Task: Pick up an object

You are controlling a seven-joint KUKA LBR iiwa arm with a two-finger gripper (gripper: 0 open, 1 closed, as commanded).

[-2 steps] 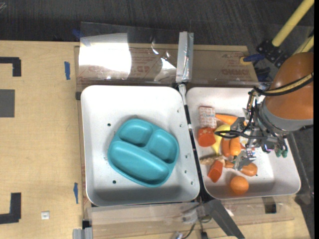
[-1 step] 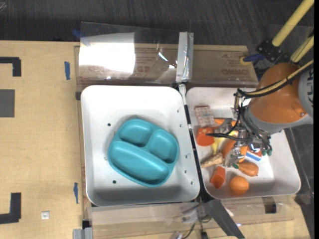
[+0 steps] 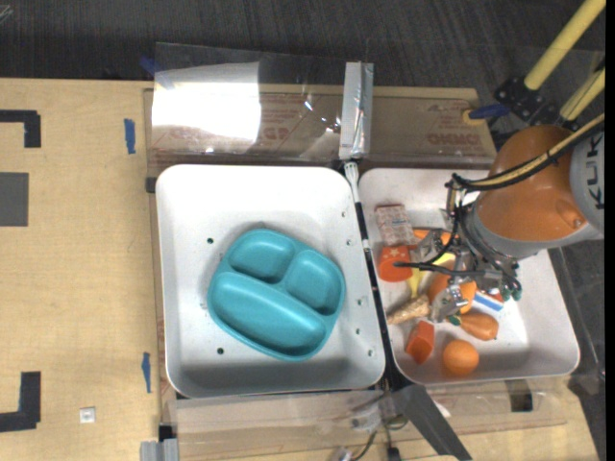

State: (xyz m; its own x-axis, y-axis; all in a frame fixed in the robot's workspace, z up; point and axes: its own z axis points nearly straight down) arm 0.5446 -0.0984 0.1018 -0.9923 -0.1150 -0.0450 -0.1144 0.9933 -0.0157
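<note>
- The grey arm with the orange band (image 3: pixel 528 195) reaches in from the right and stands over the right-hand shallow white plastic bin (image 3: pixel 562 339).
- The two-finger gripper (image 3: pixel 459 279) sits low among a cluster of small toy-food pieces in the middle of that bin. Whether it is spread, closed, or clamped on anything cannot be told; wrist hardware and cables mask it.
- Candidate objects lie directly beneath and just beside the gripper:
  - a round orange ball-like fruit (image 3: pixel 460 356), toward the near edge, smooth and glossy;
  - an orange wedge-shaped piece (image 3: pixel 420 340), just left of the ball;
  - a tan elongated bread-like piece (image 3: pixel 409 310), its long axis running left-low to right-high, its right end near the gripper;
  - an orange-red rounded piece (image 3: pixel 392 262), left of the gripper;
  - a small brownish rectangular packet (image 3: pixel 391 221), toward the far side, flat with printed faces.
- Judgement: the nearest graspable items lie left of and toward the near side of the gripper; the pieces touch or nearly touch, so a clean single grasp looks uncertain.
- The left-hand shallow white bin (image 3: pixel 183 209) holds a teal plastic divided plate (image 3: pixel 277 291) with three compartments, smooth and rounded, well apart from the gripper.
</note>
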